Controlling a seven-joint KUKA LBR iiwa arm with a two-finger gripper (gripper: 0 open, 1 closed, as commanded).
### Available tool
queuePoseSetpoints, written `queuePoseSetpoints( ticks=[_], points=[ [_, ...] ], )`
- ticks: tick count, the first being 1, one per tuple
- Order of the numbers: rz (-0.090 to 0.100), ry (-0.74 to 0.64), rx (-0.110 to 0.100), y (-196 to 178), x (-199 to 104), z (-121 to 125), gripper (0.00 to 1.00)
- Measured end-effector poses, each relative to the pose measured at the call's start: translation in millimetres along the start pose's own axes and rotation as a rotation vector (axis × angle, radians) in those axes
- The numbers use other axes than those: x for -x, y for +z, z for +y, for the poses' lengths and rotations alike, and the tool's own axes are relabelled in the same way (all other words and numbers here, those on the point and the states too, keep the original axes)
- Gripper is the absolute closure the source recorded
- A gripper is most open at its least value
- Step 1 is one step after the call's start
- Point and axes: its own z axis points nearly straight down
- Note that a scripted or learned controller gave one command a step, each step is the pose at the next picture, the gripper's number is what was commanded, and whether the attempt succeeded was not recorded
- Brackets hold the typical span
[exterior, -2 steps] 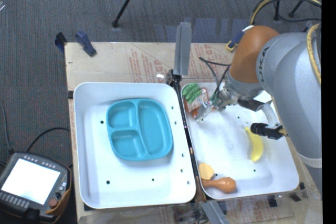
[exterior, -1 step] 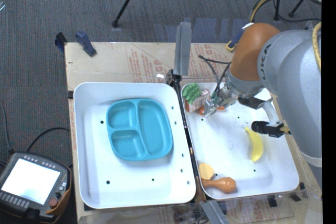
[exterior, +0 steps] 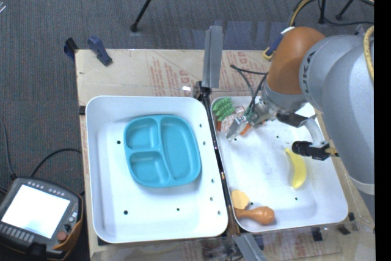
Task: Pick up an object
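The two-finger gripper (exterior: 235,128) is working at the right white bin's (exterior: 327,208) eleven o'clock corner, beside a green ridged toy (exterior: 222,108); finger state cannot be determined. Centre over one object before closing.

The arm (exterior: 342,88) hides the right bin's (exterior: 269,162) far right corner. The gripper (exterior: 235,128) is too small to read. The handheld screen (exterior: 36,214) is cut off at the bottom edge.
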Motion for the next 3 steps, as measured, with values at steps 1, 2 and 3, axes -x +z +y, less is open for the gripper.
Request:
queuePoseSetpoints(
  ticks=[1,2,3],
  points=[
    [-0.001,-0.007,-0.001,-9.6,-1.0,1.1,1.00],
    [0.000,-0.009,-0.002,-9.0,-2.2,1.5,0.00],
    [-0.001,-0.017,-0.003,-18.5,-2.9,2.3,1.00]
  ],
)
